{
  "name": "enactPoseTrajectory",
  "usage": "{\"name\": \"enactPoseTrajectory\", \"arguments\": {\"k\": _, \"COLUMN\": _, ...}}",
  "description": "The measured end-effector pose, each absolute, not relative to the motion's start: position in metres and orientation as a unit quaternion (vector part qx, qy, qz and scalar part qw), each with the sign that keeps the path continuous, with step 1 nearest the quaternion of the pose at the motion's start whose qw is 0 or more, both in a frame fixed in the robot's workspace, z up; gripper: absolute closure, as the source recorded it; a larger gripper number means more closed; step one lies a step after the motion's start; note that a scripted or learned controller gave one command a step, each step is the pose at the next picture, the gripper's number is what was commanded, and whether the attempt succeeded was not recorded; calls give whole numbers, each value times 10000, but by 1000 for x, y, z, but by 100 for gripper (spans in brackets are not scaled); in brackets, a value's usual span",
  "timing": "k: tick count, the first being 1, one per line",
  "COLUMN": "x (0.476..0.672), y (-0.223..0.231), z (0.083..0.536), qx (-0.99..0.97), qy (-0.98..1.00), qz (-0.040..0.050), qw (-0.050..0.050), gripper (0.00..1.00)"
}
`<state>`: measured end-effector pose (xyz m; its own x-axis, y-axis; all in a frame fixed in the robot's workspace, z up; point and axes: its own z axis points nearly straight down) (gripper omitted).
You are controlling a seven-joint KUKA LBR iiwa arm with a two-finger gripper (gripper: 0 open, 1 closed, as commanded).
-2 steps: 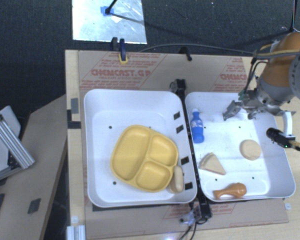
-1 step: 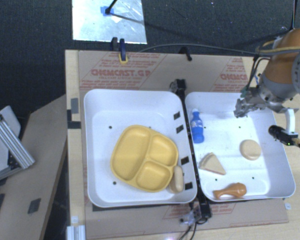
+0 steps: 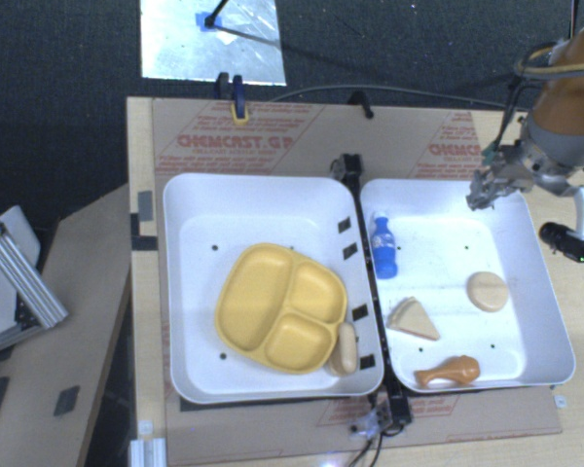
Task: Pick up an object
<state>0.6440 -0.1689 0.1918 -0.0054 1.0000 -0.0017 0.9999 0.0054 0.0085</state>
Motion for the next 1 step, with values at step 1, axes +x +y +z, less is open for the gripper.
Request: {"name": "enactPoseTrajectory", "arguments": {"k": 1, "x": 650, "y": -166, "z": 257, "qx": 7049, "qy": 7093, "qz": 25, "qw": 41, "gripper": 100}}
